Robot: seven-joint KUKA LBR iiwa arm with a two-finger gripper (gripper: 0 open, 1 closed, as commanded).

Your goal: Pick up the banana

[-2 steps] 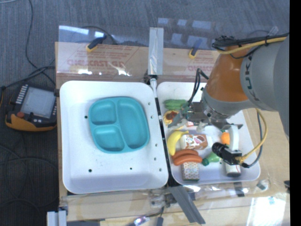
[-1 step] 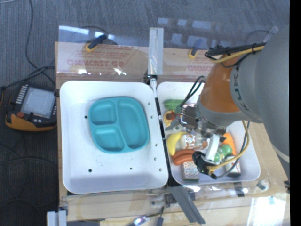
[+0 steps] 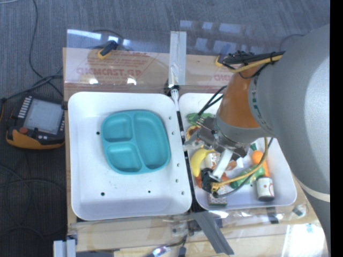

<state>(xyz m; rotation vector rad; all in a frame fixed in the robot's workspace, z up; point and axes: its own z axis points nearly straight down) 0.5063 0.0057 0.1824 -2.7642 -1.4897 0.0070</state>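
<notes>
Risked missing banana point(image 3: 199, 159), crowded by clutter just left of gripper point(image 3: 221, 171); could not tell grip state or hold.

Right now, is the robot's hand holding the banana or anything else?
Cannot tell. The hand is down in the right bin beside the banana, but its grip is hidden among the clutter.

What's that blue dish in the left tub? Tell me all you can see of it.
The blue tray is a turquoise plate that looks like smooth plastic, with rounded corners and three sunken compartments: one at its upper left, one at its lower left and a longer one along its right. It lies flat, turned slightly askew, near the middle of the left bin, resting on the bin's floor. Nothing else touches it.
</notes>
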